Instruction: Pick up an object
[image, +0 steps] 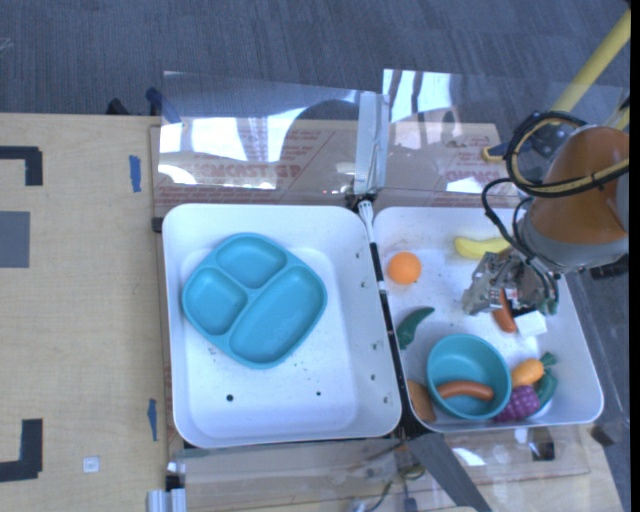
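Observation:
My gripper (503, 296) hangs low over the middle of the right bin (580, 385), below the orange-banded wrist. Its metal fingers point down beside a small red-orange item (507, 319) lying on a white piece. An orange ball (404, 268) rests to its left, and a yellow banana (478, 246) lies just behind it. In front stands a teal bowl (467, 371) with a sausage (466, 390) inside. Purple grapes (520, 402) and an orange fruit (528, 373) sit at the bowl's right. A dark green piece (411, 323) lies by the divider.
The left bin (200, 410) holds a blue divided plate (254, 298). A clear plastic wall (300, 140) stands behind both bins. A light wooden bench top (70, 300) spreads to the left. A brown item (421, 402) lies at the bowl's lower left.

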